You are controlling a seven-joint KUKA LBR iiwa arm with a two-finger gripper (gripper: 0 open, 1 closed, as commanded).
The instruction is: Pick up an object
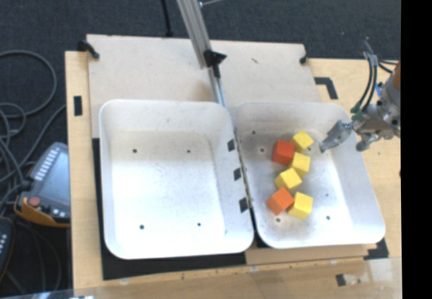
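Observation:
Several small cubes lie clustered in the right bin [351,220]. A yellow cube [303,140] is at the top, with a red cube [283,152] beside it. Two more yellow cubes [301,162] [289,178] sit below them. An orange cube [279,200] and a yellow cube [302,205] are lowest. My gripper [343,144] hangs over the right bin's upper right part, just right of the top yellow cube. Its fingers are spread open with nothing between them.
The left bin [108,176] stands beside the right one, divided from it by a narrow ridge. An aluminium post [189,7] rises at a slant behind the bins. Cables and a pendant [44,183] lie off the bench at the left.

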